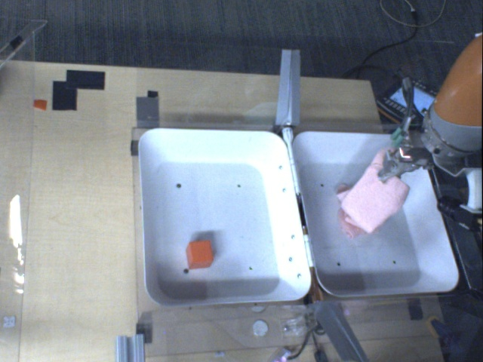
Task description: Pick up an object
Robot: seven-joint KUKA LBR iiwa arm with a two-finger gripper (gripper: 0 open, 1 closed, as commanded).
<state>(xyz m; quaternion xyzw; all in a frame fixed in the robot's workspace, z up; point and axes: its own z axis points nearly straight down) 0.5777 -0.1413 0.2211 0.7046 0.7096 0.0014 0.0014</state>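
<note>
Gripper sits at the upper right end of the pink cloth in my right bin — touching it, though whether it pinches the cloth I cannot tell. From there the cloth's long axis runs diagonally down-left. An orange block lies in the left bin.
</note>
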